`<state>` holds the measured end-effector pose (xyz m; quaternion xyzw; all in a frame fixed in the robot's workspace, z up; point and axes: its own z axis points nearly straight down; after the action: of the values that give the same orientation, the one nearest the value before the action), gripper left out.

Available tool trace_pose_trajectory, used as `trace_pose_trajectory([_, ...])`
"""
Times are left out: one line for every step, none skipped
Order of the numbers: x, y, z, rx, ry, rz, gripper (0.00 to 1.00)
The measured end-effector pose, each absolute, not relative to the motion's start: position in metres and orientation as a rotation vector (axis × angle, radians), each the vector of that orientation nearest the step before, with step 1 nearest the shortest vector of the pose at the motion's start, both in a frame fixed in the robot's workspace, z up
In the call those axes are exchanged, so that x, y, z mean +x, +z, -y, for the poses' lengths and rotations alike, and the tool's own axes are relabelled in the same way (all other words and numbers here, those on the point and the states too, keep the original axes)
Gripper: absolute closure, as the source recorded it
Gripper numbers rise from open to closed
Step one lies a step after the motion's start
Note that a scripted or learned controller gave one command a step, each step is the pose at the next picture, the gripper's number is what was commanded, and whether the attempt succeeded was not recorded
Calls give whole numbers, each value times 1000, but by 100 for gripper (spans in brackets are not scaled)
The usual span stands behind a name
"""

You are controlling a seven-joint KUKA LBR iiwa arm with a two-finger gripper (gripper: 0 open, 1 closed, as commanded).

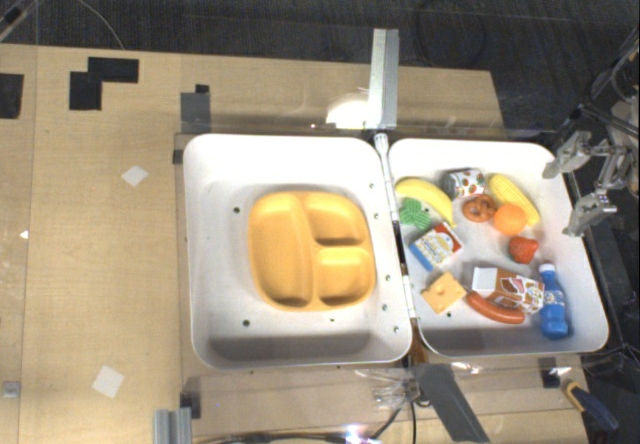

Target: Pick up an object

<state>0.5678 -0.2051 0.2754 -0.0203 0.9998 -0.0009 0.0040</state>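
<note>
The right bin (592, 324) holds several toy foods: a banana (424, 197), a yellow corn cob (514, 195), an orange (509, 219), a small red fruit (522, 250), a cheese wedge (442, 293), a sausage (495, 309), a blue bottle (553, 308), a blue-and-white carton (434, 247) and a small can (462, 181). My gripper (572, 187) hangs over this bin's right rim, to the right of the corn and the orange. It is open, and nothing sits between its fingers.
The left bin (205, 232) holds a yellow divided tray (308, 247). A grey metal post (384, 77) stands behind the seam between the bins. A green item (417, 217) and a brown-and-white packet (512, 288) also lie among the foods.
</note>
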Motion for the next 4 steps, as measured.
trace_pose_trajectory([581, 166, 204, 270, 2, -3128, 0])
trace_pose_trajectory([617, 110, 152, 664, -3, -3064, 0])
trace_pose_trajectory([644, 94, 150, 1064, -13, -3020, 0])
trace_pose_trajectory([649, 93, 138, 1357, -37, -2905, 0])
